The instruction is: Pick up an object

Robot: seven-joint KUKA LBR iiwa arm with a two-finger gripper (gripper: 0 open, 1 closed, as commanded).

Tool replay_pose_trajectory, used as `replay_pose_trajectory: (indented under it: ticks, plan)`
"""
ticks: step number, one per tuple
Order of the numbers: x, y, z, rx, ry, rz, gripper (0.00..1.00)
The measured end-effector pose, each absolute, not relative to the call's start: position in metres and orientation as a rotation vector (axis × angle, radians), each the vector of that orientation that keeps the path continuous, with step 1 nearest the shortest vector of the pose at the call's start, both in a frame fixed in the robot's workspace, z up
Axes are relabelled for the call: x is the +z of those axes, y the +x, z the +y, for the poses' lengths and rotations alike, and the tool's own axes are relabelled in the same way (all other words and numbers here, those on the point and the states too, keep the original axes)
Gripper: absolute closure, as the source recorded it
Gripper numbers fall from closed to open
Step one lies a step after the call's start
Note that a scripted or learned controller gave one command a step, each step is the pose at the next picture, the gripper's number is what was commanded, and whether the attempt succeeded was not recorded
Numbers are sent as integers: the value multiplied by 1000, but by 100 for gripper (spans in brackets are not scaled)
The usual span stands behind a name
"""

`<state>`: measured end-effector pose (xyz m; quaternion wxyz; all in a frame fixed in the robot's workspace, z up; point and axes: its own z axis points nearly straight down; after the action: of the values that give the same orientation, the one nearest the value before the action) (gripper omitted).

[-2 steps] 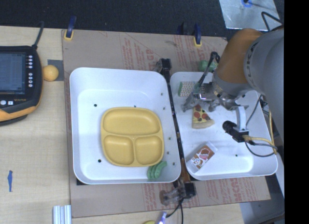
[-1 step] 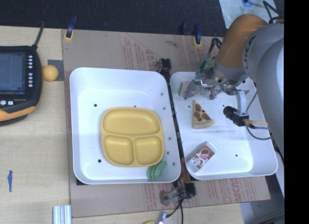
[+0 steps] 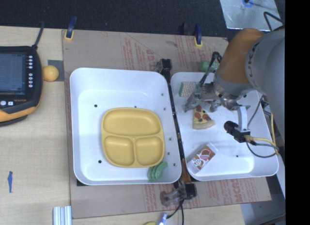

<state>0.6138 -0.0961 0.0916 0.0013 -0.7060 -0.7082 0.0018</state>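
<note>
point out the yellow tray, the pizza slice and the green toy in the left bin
yellow tray point(image 3: 131, 136), camera view, on the ridge where its three compartments meet
pizza slice point(image 3: 202, 119), camera view, on its topped face in the right bin
green toy point(image 3: 157, 171), camera view, on its middle, by the tray's near right corner

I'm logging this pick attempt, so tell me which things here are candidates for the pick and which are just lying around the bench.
Candidates for the pick:
- pizza slice toy, just below the gripper
- small printed packet, right bin
- yellow divided plate, left bin
- green item, left bin

Lying about:
- handheld control pendant
- yellow ball
- blue clamps
</note>
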Motion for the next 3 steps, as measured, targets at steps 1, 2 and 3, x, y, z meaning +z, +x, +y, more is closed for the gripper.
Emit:
replay_pose_trajectory:
  ticks: [1,2,3]
  plan:
    - [92,648,-103,2,-2216,-2225,0]
    - [152,657,-137,0,-2219,-2224,0]
    - [91,631,-100,6,-2213,-2225,0]
